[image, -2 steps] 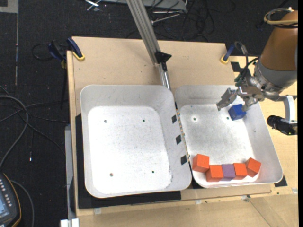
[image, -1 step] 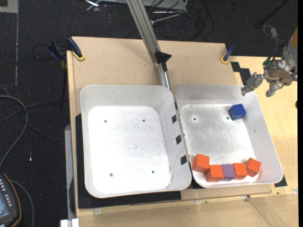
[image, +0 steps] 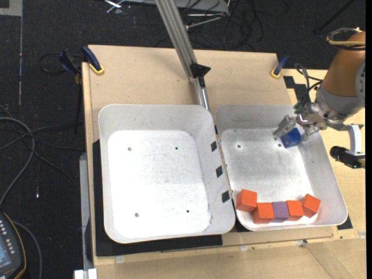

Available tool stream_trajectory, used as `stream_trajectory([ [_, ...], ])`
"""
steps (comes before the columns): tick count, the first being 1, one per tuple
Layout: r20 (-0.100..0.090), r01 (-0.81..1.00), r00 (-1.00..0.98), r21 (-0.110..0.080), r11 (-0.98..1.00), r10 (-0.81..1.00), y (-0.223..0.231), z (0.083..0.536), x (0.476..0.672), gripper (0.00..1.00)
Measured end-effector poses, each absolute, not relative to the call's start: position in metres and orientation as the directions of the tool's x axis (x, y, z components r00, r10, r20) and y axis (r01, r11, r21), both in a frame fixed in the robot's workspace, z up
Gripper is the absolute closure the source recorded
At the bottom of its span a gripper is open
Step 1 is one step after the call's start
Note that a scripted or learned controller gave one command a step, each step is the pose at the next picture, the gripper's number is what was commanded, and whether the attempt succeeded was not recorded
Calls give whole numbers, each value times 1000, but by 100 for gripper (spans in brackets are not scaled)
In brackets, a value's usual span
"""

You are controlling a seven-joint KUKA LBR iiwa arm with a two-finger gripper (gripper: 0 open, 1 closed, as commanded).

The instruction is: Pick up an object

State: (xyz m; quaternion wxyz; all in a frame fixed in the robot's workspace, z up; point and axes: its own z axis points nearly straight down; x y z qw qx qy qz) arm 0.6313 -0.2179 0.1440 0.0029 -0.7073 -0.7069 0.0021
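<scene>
so your gripper (image: 292,131) sits over the right bin (image: 264,156), upper part, closed on a blue block (image: 290,137) between its fingers. block lies right under the fingertips, tilted. next move looks like straight up; cubes (image: 278,207) well apart.

The wooden bench (image: 151,80) bears two white bins — left (image: 110,173), right (image: 325,173) — side by side.
</scene>
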Motion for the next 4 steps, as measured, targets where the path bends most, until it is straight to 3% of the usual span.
stream_trajectory([
  [1,9,1000,-3,-11,3,1000,-220,93,682,0],
  [2,0,1000,-1,-2,1,1000,-194,96,649,0],
  [3,1,1000,-5,-1,5,1000,-155,96,634,0],
  [4,-1,1000,0,0,0,1000,-146,96,618,0],
])
